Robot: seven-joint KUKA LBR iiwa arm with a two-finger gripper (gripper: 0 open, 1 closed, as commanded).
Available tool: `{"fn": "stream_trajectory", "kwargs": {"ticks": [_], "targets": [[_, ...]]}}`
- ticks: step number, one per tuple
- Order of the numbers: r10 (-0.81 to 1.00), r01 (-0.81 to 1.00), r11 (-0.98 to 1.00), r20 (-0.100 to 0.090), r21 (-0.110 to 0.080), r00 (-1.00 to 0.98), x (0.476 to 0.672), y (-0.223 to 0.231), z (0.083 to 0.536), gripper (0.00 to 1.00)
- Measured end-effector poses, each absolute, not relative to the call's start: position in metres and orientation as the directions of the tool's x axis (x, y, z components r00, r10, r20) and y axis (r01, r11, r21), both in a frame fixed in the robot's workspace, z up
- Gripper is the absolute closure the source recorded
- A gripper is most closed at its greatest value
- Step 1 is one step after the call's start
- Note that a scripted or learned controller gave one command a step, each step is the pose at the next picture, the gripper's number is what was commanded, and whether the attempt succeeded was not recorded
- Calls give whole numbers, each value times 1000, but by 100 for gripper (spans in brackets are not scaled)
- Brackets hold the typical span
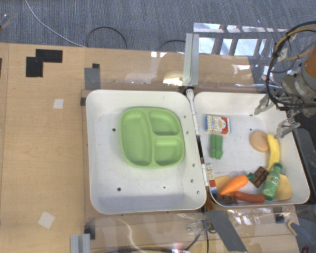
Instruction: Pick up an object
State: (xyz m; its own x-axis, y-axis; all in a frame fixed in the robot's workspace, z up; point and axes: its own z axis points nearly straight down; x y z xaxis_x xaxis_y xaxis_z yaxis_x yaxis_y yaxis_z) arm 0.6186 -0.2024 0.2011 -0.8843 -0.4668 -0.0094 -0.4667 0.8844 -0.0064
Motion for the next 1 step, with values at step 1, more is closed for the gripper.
{"fn": "stream_trajectory", "kwargs": {"ticks": [1], "targets": [[-459,-459,889,-14,-9,-888,549,-205,100,0]]}}
